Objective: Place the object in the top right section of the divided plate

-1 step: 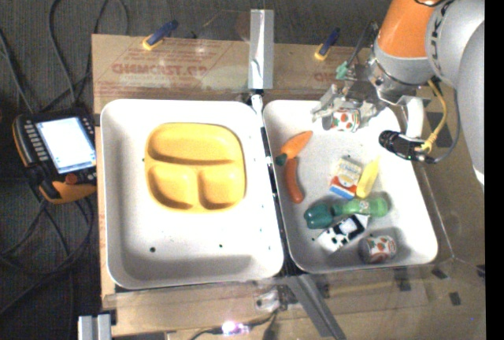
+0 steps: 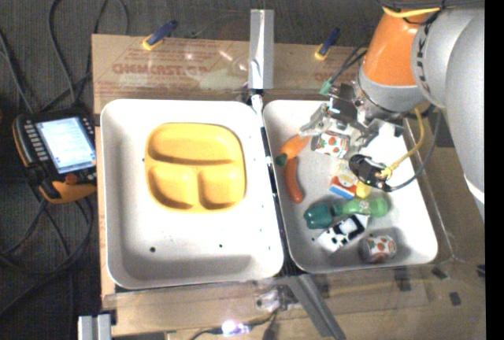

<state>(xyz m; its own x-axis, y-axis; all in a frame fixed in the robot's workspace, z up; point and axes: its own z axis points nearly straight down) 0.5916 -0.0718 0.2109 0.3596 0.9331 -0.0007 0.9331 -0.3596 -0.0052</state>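
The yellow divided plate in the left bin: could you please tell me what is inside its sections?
All three sections of the yellow divided plate show bare yellow surface. The plate lies flat in the left bin, so the bin floor beneath it is covered.

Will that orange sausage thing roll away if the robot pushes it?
Probably a bit. The orange sausage looks long and rounded, so a sideways nudge would likely roll it. Its surface looks smooth, so fingers may slip along it. It lies close to the bin's left wall, which should stop it soon.
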